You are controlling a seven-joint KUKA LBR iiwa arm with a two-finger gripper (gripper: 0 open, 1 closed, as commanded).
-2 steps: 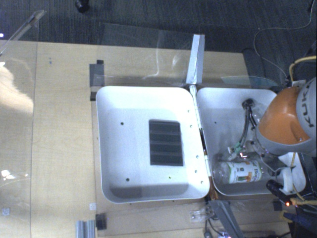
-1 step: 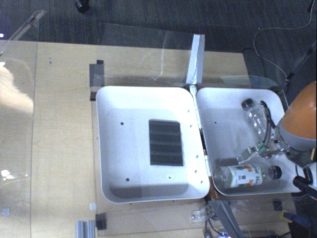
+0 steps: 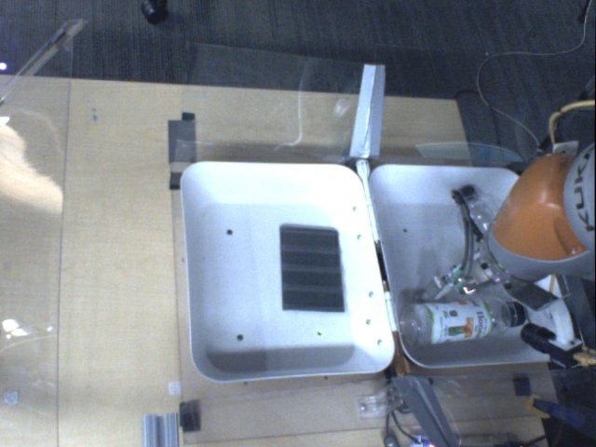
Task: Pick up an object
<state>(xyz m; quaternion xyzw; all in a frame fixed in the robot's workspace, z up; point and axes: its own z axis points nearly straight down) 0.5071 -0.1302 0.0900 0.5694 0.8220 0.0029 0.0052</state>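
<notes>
White plastic forms the two shallow bins set side by side on the pale wooden bench (image 3: 102, 277). In the left bin (image 3: 214, 250) a dark rectangular ribbed pad (image 3: 312, 267) is seen lying flat near the middle, with a few small dark holes dotted over the bin floor around it. In the right bin (image 3: 410, 212) a bottle (image 3: 454, 323) with a green and white label is seen lying on its side along the near wall, its cap end turned toward the right. The grey arm with its orange band (image 3: 538, 214) is seen reaching in from the right over the right bin, and the hand (image 3: 466, 282) is lowered just above and beside the upper side of the bottle, among some thin wires and metal parts. Whether the hand is clenched or released cannot be told, since that region is cluttered and partly covered by the wrist, and the bottle is not seen between any gripping parts. A small dark piece (image 3: 463, 195) is seen further back in the right bin, joined to a thin curved line running down toward the hand. A grey metal bar (image 3: 369, 110) is seen standing at the far junction of the two bins, and a sheet of clear plastic (image 3: 37, 203) is seen covering the left part of the bench. Dark carpet (image 3: 279, 12) is seen beyond the bench.
</notes>
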